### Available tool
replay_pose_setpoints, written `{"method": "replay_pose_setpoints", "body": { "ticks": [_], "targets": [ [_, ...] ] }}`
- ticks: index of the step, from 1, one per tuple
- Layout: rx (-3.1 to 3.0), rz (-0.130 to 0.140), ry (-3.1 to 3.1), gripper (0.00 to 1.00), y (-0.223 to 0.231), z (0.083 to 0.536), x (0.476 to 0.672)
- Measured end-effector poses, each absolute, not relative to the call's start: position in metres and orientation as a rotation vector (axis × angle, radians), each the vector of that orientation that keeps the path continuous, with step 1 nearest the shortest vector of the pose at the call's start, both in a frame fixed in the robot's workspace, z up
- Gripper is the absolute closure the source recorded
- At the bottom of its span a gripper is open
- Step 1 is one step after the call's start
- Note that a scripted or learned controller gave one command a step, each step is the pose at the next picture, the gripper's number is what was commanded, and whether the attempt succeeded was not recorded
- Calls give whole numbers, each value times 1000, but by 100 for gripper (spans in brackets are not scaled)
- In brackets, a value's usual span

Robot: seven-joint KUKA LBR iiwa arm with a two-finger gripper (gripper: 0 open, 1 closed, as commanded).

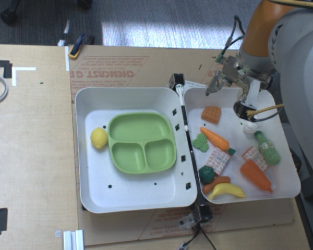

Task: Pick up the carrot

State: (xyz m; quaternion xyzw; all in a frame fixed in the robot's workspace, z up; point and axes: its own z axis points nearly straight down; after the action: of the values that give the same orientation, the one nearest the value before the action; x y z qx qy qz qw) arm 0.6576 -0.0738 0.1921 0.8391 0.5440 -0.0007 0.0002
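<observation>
The slim orange plastic carrot with green leaves (213,138) lies slantwise near the right white bin's (287,184) left wall. The gripper (225,82) hangs over the back rim; its jaw state is unclear. Descend centred across the carrot's width, fingers straddling it.

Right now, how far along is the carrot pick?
Done: nothing yet; the carrot lies flat in the right bin, between the orange block and the snack packet. In hand: the gripper is at the bin's far rim, apart from the carrot, with nothing seen in it. Left: reaching over the carrot, descending, grasping and lifting.
</observation>
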Motion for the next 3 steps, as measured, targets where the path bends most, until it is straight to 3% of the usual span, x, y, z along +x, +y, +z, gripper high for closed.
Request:
{"method": "replay_pose_setpoints", "body": {
  "ticks": [1,2,3],
  "targets": [
    [2660,-3,1674,0,-98,130,614],
    [2737,-1,1544,0,-98,92,540],
    [2426,1,1996,0,-128,92,523]
  ]
}}
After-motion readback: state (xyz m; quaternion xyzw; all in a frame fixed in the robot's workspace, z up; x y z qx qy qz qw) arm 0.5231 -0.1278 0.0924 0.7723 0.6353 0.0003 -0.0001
